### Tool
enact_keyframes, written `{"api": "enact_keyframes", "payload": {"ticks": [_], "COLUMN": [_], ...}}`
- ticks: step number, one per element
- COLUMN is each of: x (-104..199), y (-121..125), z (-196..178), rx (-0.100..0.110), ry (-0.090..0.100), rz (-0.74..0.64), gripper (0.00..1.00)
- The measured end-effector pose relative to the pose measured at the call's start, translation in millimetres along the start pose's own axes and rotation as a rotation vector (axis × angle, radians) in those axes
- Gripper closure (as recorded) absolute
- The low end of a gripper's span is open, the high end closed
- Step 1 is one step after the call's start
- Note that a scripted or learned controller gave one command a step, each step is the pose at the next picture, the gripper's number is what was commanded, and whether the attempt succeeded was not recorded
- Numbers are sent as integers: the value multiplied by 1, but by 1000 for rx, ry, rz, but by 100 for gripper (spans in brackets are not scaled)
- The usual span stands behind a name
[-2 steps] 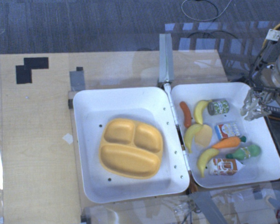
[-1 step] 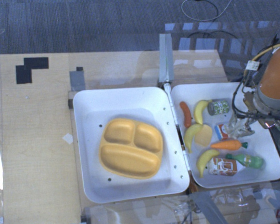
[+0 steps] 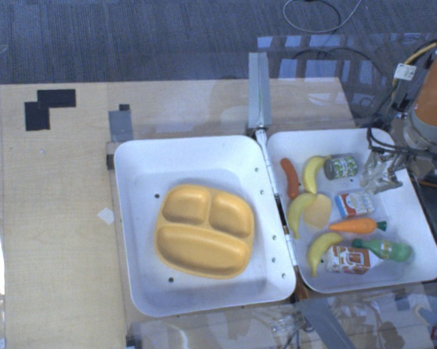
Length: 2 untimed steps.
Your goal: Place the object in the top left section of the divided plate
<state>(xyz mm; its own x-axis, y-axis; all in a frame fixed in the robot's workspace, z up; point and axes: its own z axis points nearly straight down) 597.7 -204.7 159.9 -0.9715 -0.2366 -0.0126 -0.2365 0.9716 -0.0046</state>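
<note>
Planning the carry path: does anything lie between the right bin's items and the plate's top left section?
Only the raised bin walls meeting between the bins. The divided plate and its top left section hold nothing visible.

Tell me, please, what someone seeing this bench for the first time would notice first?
Most likely the yellow divided plate, sitting alone in the left bin with all three sections bare. Next, the bright clutter in the right bin: bananas, a carrot, a red sausage, a small can and a green bottle. The arm's hand hovers over that bin's upper right part.
</note>
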Motion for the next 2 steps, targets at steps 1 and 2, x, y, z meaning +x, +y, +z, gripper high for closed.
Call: {"api": "enact_keyframes", "payload": {"ticks": [1,2], "x": [81,98], "y": [19,23], "z": [68,28], "rx": [3,1], "ry": [-2,3], "rz": [17,-37], "gripper": [100,100]}}
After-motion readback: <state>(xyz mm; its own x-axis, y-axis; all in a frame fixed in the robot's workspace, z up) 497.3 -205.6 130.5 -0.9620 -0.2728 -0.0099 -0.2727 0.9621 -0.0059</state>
